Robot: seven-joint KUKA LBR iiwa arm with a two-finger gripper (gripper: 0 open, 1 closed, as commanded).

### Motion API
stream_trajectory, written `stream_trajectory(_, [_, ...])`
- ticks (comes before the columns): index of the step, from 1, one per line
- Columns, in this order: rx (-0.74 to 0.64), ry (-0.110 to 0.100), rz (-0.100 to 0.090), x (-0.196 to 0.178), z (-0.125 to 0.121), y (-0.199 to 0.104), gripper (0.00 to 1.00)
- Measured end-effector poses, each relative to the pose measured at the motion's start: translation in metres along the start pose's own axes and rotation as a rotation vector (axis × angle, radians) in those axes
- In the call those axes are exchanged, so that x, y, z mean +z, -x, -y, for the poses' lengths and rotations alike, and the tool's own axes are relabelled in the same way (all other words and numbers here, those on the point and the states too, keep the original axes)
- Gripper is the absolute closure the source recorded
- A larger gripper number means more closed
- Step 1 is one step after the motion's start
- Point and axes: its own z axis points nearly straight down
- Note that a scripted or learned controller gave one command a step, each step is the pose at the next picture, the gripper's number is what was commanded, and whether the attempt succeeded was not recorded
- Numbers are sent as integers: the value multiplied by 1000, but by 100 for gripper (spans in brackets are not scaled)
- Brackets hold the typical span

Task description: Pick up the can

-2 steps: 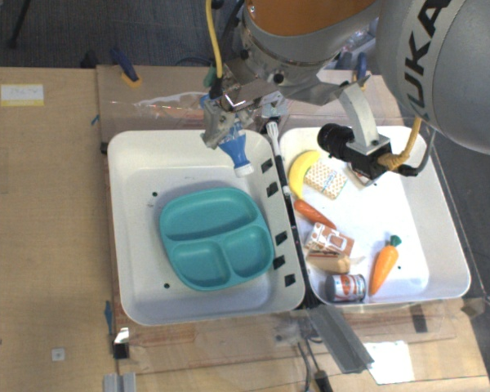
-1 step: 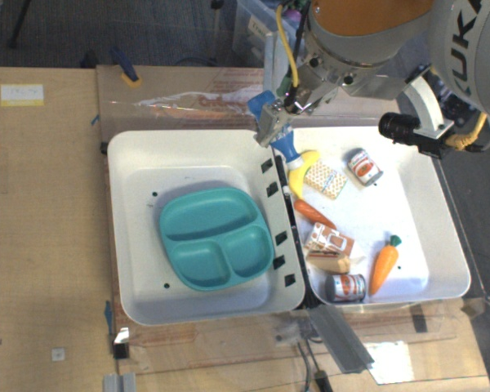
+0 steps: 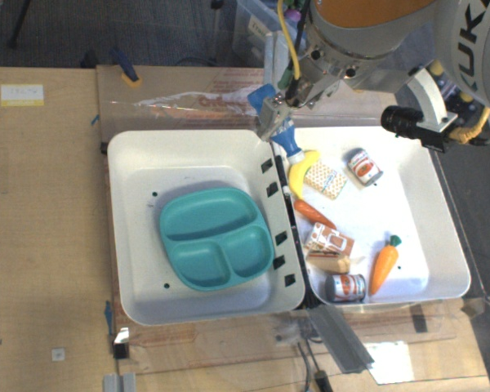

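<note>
A small can point(image 3: 364, 167) with a red and white label lies tilted near the back of the right bin point(image 3: 441, 219). A second can point(image 3: 345, 287), red-labelled with silver ends, lies on its side against that bin's front wall. My gripper point(image 3: 276, 125) hangs over the back end of the divider between the two bins, well left of the first can and far from the second. It touches neither can, and nothing shows in its grasp.
A banana point(image 3: 298, 174), a cracker packet point(image 3: 326, 180), two carrots point(image 3: 383, 266) point(image 3: 314, 213) and a small red box point(image 3: 328, 241) crowd the right bin. A teal divided plate point(image 3: 216, 237) fills the middle of the left bin point(image 3: 131, 219).
</note>
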Motion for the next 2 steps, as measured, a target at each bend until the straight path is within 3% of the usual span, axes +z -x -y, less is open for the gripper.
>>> stream_trajectory(2, [-8, 11, 7, -24, -4, -3, 100])
